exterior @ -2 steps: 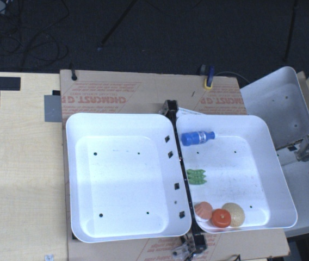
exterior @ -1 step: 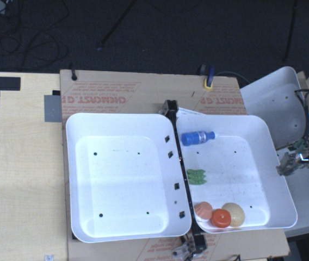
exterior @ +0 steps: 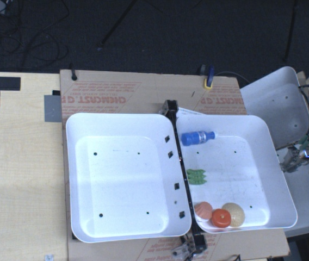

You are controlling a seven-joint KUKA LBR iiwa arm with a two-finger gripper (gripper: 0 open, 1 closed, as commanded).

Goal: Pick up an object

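Four things wait in my right bin (exterior: 263, 145), blue bottle (exterior: 197, 138) upper left of it, and I'm choosing before reaching, tool state I cannot tell.

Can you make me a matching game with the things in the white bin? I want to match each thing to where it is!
Things:
1. blue bottle
2. green pea pod
3. red tomato
4. left bin

Places or states:
A. at the near edge of the right bin, between a pink piece and a beige piece
B. lying on its side at the far end of the right bin
C. beside the right bin, with a black divider between them
D. about the middle of the right bin's left side

Pairs: 1-B, 2-D, 3-A, 4-C
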